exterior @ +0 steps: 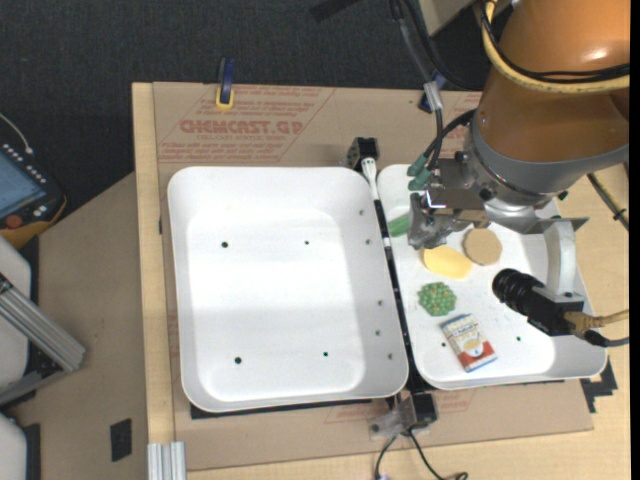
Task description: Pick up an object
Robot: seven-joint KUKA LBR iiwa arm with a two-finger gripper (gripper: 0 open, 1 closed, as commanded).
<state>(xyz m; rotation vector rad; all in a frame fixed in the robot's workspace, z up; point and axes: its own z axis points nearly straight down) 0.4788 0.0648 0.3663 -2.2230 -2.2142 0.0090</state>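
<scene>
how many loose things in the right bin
4: yellow lump mid-bin, tan disc beside it, green ball in front, small box nearest the front edge. The arm may hide more.

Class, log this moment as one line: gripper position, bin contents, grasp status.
gripper: over right bin | contents: yellow piece, tan disc, green ball, small box | grasp: unclear
</scene>
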